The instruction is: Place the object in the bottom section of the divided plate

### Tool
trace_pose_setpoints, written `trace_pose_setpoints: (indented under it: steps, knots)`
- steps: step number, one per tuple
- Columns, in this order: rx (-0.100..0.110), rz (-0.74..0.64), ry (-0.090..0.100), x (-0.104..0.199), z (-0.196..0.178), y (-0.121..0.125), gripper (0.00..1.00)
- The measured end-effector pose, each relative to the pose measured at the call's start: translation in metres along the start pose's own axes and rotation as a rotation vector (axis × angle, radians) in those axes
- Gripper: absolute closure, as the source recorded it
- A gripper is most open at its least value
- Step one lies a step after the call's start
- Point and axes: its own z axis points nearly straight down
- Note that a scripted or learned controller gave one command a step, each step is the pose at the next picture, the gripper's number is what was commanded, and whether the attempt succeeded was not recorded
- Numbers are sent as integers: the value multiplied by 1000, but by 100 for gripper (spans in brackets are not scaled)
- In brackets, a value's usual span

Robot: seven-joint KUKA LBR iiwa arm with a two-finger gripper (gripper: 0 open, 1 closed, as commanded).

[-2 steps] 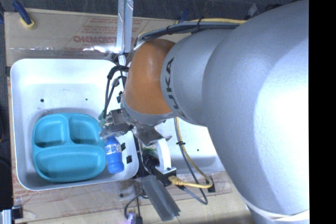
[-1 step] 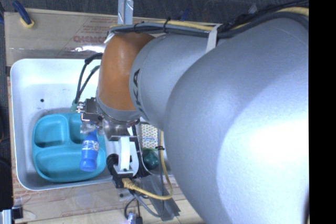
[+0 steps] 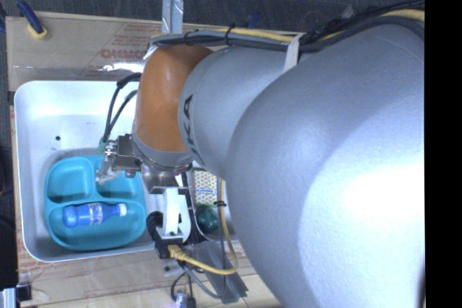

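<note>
The bottle already lies in the plate's bottom section, so the arm should lift straight up without nudging it; whether the gripper has released it, I cannot tell.

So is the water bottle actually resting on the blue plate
Touching. The camera view shows the bottle lying on its side inside the bottom section of the blue plate, its whole length resting on the plate floor.
</note>
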Motion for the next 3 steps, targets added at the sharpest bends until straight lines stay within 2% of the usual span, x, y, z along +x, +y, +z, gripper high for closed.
trace_pose_setpoints:
  steps: [1,2,3]
  knots:
    - [-3,-149,0,53,-125,-7,0]
    - [2,78,-2,50,-25,61,0]
    - [2,78,-1,51,-25,60,0]
